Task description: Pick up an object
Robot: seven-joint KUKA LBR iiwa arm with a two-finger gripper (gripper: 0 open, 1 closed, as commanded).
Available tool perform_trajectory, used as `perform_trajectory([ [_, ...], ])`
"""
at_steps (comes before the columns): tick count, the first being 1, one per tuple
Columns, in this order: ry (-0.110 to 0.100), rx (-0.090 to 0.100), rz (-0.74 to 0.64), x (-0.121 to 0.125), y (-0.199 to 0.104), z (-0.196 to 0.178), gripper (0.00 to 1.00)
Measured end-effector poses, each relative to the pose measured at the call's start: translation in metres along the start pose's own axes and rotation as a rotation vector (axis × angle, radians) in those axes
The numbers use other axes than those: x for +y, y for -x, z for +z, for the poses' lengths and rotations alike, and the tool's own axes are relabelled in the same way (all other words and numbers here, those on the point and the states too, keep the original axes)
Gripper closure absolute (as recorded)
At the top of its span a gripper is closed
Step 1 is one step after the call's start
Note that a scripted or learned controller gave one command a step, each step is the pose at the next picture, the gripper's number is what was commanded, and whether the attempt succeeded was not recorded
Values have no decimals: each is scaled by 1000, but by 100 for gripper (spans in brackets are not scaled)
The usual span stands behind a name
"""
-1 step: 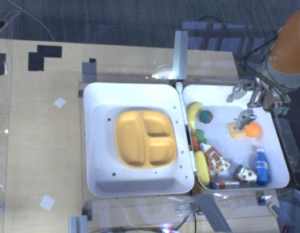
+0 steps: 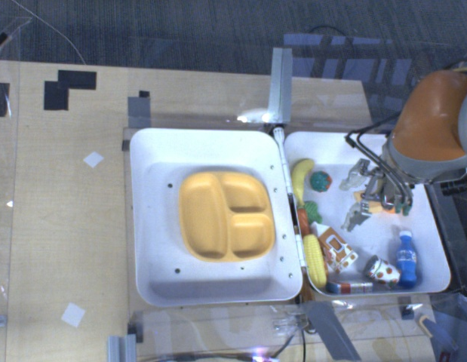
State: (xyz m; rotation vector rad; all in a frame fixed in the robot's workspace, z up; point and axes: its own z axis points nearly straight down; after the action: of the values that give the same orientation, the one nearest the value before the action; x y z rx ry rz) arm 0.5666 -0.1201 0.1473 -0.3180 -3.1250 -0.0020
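**Arm over the right bin, fingers spread, nothing gripped**

I see the arm [image 2: 437, 127] entering from the right, its orange band sitting over the far right corner of the right bin [image 2: 437, 274]. The wrist points down and leftward into that bin. The gripper [image 2: 357, 197] hangs over the bin's upper middle. Its two fingers [image 2: 354, 176] stand apart, one toward the far side, one toward the near side, with bare white floor visible between them. I record the hand as released and holding nothing. A small orange-yellow piece shows just behind the fingers near the wrist; I cannot tell whether it belongs to the tool or lies in the bin.

Candidate objects all lie in the right bin. A banana [image 2: 302, 178] rests along the left wall at the far end, with a teal ball [image 2: 320, 180] just beside it, left of the gripper. Below these sit a small green item [image 2: 311, 210] and a corn cob [image 2: 314, 253] against the left wall. A small printed carton [image 2: 337, 250] lies near the corn, below the lower finger. Along the near wall I note a marker-like tube [image 2: 350, 286], a small mixed-colour toy [image 2: 382, 271] and a blue bottle [image 2: 406, 257] lying toward the right corner.

The left bin [image 2: 154, 202] holds a yellow divided tray [image 2: 225, 215], resting roughly at its centre. The divider between the two bins runs immediately left of the banana and corn.
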Motion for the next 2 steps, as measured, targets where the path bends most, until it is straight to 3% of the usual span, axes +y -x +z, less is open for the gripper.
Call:
perform_trajectory([
  [1, 0, -6, 220, -20, 2, 43, 0],
  [2, 3, -12, 420, -9, 75, 35, 0],
])
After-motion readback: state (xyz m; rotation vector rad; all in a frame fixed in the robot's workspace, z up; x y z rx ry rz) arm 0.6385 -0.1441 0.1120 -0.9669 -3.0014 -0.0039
